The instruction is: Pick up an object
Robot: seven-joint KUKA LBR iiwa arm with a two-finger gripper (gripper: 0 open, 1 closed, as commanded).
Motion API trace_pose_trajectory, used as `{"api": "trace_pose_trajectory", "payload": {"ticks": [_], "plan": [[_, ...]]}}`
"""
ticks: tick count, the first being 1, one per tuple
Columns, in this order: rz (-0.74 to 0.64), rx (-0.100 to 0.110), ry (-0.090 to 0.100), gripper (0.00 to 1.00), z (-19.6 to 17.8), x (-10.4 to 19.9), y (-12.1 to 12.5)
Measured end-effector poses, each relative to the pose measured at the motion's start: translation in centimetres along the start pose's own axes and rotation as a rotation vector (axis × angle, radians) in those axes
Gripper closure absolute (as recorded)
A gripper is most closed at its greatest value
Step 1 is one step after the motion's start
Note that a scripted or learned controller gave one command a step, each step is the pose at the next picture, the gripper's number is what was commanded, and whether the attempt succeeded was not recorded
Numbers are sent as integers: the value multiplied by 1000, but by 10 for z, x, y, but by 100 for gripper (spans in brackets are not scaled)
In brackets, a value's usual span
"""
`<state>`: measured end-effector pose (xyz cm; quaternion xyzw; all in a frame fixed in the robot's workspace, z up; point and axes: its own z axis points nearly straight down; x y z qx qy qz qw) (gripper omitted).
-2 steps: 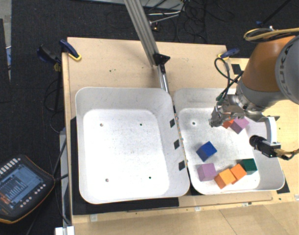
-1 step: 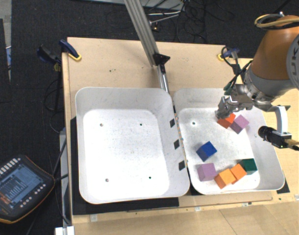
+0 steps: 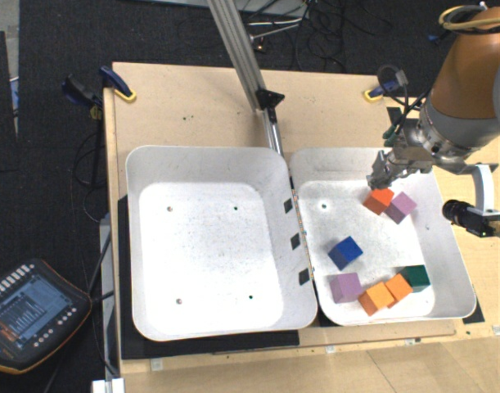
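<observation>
I can read no text anywhere; the orange-rimmed grey handheld pendant (image 3: 27, 313) at eight o'clock shows screen lines, perhaps text, too blurred.

Robotics lab — clamped bench (image 3: 192, 105), 2 white bins (image 3: 151, 170), teach pendant (image 3: 29, 313), loose cables (image 3: 299, 15) on dark floor.

The grey arm (image 3: 470, 72) is reaching in from the right, its orange band sitting above the wrist. It is angling down and leftward, with the gripper (image 3: 382, 173) hanging low, its dark fingertips pointing downward.
</observation>
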<state>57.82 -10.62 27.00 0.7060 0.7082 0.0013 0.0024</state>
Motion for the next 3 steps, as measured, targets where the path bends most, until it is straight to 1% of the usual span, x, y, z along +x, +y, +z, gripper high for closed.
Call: {"api": "trace_pose_trajectory", "payload": {"ticks": [1, 3], "plan": [[-4, 7, 3, 100, 17, 50, 10], [-5, 3, 3, 100, 10, 165, 20]]}}
